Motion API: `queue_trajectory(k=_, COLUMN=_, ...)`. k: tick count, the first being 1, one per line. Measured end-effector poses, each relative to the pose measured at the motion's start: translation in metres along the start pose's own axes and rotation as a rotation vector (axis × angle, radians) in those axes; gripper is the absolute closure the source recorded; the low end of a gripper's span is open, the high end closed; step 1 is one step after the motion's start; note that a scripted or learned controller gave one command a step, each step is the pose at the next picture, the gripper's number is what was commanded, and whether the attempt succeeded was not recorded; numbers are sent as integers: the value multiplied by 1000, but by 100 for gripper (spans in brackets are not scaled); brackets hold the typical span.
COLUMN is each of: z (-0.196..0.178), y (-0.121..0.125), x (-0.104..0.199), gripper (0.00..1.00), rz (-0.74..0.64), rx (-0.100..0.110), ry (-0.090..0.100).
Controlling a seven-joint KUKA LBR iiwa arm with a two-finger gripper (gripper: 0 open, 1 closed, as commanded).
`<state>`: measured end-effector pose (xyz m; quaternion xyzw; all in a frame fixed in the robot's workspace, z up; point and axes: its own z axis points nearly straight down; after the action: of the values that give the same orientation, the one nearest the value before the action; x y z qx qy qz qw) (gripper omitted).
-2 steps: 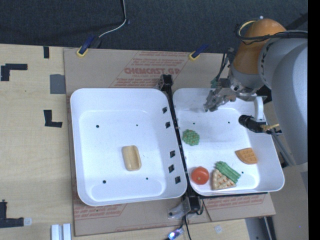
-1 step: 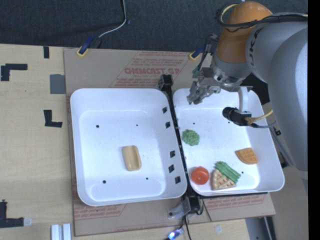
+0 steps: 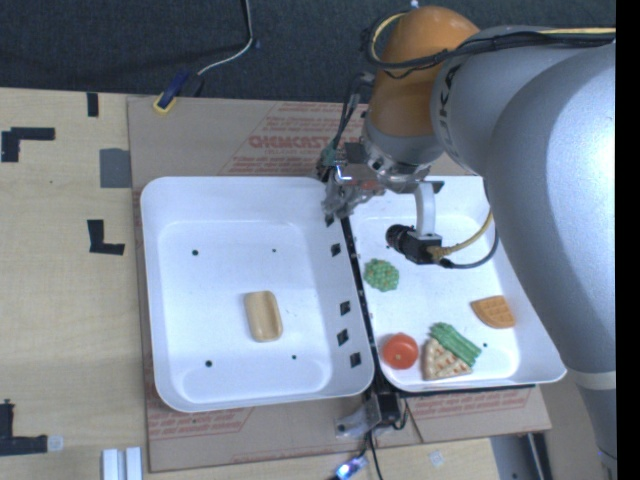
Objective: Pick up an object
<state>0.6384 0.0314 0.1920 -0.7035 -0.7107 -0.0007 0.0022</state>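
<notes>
Fingers [image 3: 342, 200]: state can't tell, hidden in dark cluster at wrist, over divider between bins, far end.

Green lumpy piece [image 3: 381, 274] nearest, in right bin [image 3: 535, 368], just below wrist. Looks like toy food: likely light, rigid, small, may roll. Judged best hold: across its middle.

Bread roll [image 3: 263, 315] lies alone in left bin [image 3: 170, 268].
</notes>
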Motion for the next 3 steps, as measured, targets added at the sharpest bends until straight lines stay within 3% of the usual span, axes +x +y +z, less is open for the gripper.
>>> queue_trajectory(k=1, z=-68, y=32, x=52, gripper=100, rz=3, rx=-8, ry=-2)
queue_trajectory(k=2, z=-35, y=30, x=119, gripper=100, rz=4, rx=2, ry=-4)
queue_trajectory(k=3, z=-75, y=25, x=209, gripper=100, rz=-1, rx=-4, ry=1)
